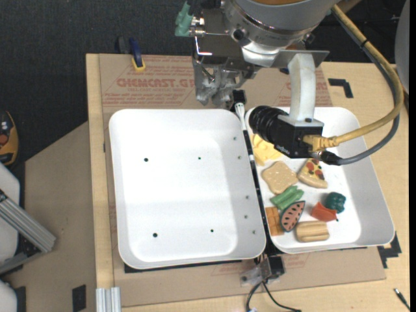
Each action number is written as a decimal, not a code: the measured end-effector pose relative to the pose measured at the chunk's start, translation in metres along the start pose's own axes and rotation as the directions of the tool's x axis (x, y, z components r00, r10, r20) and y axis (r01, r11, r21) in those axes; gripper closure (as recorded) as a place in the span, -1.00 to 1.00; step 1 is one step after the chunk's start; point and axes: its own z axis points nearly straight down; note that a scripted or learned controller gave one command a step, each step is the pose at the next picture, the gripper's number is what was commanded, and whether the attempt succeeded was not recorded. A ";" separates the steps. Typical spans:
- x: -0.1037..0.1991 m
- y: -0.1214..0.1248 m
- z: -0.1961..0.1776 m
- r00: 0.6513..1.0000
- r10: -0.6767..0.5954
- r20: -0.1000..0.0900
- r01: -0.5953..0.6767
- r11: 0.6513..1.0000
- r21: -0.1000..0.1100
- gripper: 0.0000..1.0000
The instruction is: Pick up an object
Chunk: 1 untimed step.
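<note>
No one toy is named by the task, so any of the plastic play foods will serve. They lie huddled in the right-hand shallow white bin [370, 194], and the tan toast-shaped slice of bread [278, 176] sits in the middle of them. Just behind the toast is a pale yellow cheese wedge [263, 149]. Beside the toast, on its outer side, is a small pizza slice [313, 173]. In front of the toast are a green bean pod [286, 196], a watermelon slice [292, 214], a red pepper with a green top [328, 207] and a tan sausage roll [312, 231].

The metal claw [220, 86] hangs well behind the toast, past the far rims of both bins and over the brown bench [156, 77]. Whether it is released or clenched, I cannot tell; no toy shows in it.

I judge the pick not yet begun: this looks like the approach. The next move calls for bringing the claw forward over the right-hand bin and lowering it on one piece. The toys lie close together, so a piece at the edge of the huddle, such as the pepper, seems the easier choice.
</note>
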 end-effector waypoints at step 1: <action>0.000 -0.001 0.008 1.000 0.000 0.008 0.000 1.000 0.016 -1.00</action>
